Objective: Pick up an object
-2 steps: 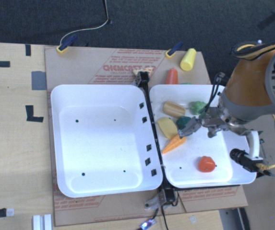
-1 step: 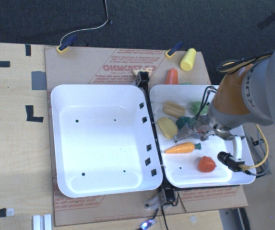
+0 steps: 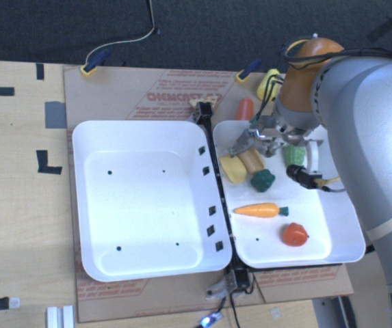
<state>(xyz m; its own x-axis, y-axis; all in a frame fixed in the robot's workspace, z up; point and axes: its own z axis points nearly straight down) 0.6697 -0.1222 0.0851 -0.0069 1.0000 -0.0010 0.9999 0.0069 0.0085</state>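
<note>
Reaching into the right shallow white bin point(image 3: 346, 251), your claw point(image 3: 254, 142) hangs over a tan block point(image 3: 251, 160) beside a yellow piece point(image 3: 233, 169) and green lump point(image 3: 263, 180); an orange plastic carrot point(image 3: 257, 210) and red tomato point(image 3: 294, 234) lie nearer you.

white bins point(image 3: 89, 183) — orange carrot point(image 3: 256, 210), red tomato point(image 3: 294, 235), green broccoli point(image 3: 263, 180), yellow block point(image 3: 233, 169)

The arm point(image 3: 360, 121) was a thick, rounded body in smooth light grey, with a glossy orange band point(image 3: 305, 74) above the wrist. Thin black cables looped over the orange section. The hand point(image 3: 254, 139) was bare silver metal with dark fittings, and a black connector point(image 3: 304, 176) with a short lead hung beside it.
</note>
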